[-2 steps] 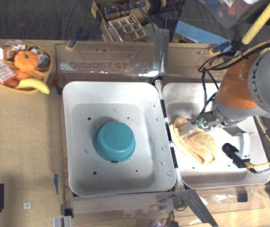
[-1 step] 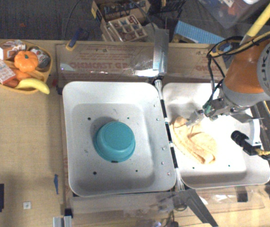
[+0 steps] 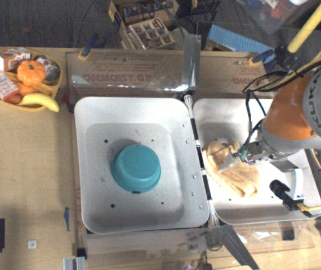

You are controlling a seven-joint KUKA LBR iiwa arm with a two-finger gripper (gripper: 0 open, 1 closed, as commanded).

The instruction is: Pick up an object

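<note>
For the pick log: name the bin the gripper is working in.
The right bin, holding the tan cloth; the gripper is over it. The left bin holds a teal bowl.

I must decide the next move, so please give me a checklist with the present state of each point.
1. Gripper is over the right bin: ok.
2. Gripper is at the tan cloth: ok, at its upper edge.
3. Cloth between the fingers: cannot tell.
4. Fingers open or shut: cannot tell.
5. Teal bowl stays out of the way, upside down in the left bin: ok.
6. Cables near the black fitting clear of the arm: cannot tell.
</note>
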